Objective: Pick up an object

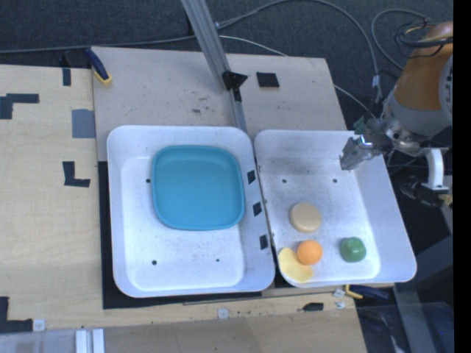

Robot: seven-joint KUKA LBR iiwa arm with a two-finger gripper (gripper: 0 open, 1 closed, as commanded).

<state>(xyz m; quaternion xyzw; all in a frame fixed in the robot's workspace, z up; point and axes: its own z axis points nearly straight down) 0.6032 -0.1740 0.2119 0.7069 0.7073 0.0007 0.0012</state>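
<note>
In the left bin [132, 271] a blue plate [197, 187] lies flat, filling most of the floor. The right bin [383, 197] holds four small things near its front edge: a yellow piece [291, 269] in the corner, an orange ball [309, 252] touching it, a beige disc [305, 216] just behind, and a green piece [353, 249] apart to the right. The gripper [355, 153] hangs over the bin's far right part, well apart from them all; whether it is open cannot be told. Nothing is lifted, so the pick looks not yet begun: approach, grasp and lift remain.
</note>
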